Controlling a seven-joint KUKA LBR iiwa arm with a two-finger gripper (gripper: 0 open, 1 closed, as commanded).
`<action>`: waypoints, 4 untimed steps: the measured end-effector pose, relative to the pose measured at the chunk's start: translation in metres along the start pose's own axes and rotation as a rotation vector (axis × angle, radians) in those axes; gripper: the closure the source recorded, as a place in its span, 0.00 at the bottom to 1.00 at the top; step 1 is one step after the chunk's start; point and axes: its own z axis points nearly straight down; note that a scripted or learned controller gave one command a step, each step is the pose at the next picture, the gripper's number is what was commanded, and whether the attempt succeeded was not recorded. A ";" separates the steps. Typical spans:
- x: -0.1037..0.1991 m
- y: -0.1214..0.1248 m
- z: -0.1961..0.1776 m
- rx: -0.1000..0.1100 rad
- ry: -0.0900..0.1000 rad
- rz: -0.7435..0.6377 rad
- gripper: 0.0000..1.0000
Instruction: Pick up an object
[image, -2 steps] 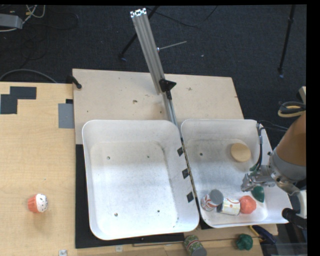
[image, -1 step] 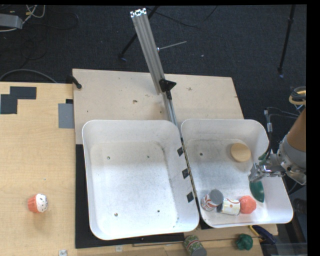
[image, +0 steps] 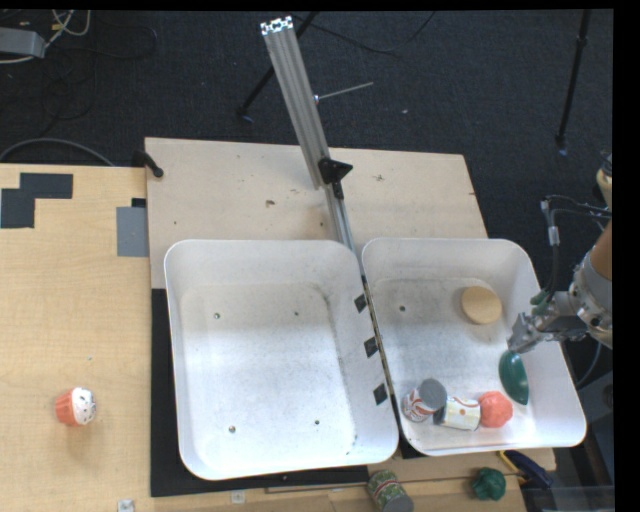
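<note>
My gripper (image: 528, 338) sits at the right bin's (image: 440, 255) 3 o'clock edge, right above the dark green object (image: 514, 377). Can't tell its state, or whether it has the green piece. Looks like the grasp/lift step. Next: a straight-up lift, clear of the red ball (image: 495, 409) at 5 o'clock.

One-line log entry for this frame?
gripper: over right bin, above green object | grasp: unclear | left bin

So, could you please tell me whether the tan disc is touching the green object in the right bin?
Apart. The camera view shows bare white bin floor between the tan disc and the green object below it.
</note>
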 end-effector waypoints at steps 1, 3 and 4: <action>-0.001 0.001 -0.036 0.001 0.000 0.000 1.00; 0.101 0.019 -0.044 0.005 0.003 -0.003 1.00; 0.154 0.030 -0.047 0.005 0.003 -0.003 1.00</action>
